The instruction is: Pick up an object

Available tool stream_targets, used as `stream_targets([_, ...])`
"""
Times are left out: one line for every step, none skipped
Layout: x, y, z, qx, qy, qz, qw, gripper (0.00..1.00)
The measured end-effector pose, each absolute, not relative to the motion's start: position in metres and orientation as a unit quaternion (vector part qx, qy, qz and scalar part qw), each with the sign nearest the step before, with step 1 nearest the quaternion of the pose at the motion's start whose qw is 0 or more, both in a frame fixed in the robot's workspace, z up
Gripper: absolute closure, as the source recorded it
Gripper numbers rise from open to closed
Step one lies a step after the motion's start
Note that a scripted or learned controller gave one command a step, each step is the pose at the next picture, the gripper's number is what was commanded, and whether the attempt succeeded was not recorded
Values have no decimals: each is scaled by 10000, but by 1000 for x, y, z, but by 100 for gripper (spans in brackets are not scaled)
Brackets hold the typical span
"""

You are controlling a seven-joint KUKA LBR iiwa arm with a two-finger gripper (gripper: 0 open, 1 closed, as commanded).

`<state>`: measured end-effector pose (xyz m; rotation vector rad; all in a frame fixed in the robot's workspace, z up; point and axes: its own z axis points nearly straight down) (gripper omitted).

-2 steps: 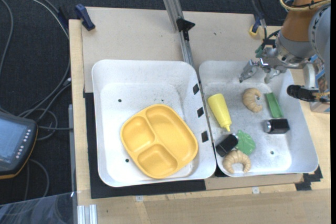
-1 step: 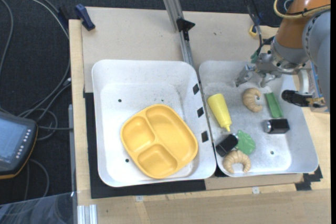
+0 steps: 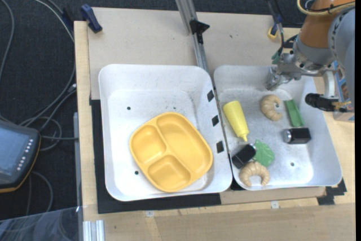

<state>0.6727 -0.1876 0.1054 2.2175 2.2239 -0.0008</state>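
Over the far part of the right bin point(image 3: 316, 175), the gripper point(image 3: 274, 79) hangs low above the white floor with nothing between its fingers; whether they are spread or closed cannot be told. Just near and slightly right of it lies a tan croissant point(image 3: 271, 106), curled like a crescent. A green stick point(image 3: 293, 112) lies to that croissant's right, with a small black cylinder point(image 3: 297, 135) nearer. A yellow bottle point(image 3: 236, 119) lies by the bin's left wall. Near it sit a black block point(image 3: 243, 154), a green leafy piece point(image 3: 263, 152) and a second croissant point(image 3: 254, 172). A yellow divided plate point(image 3: 170, 150) rests in the left bin point(image 3: 113, 87).
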Motion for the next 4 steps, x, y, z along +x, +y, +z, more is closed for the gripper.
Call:
stream_targets([667, -187, 153, 7070, 7072, 17, 28, 100])
stream_targets([668, -192, 200, 7068, 7074, 18, 35, 100])
stream_targets([667, -188, 265, 7065, 7077, 26, 44, 100])
stream_targets([657, -134, 252, 7051, 7091, -1, -20, 100])
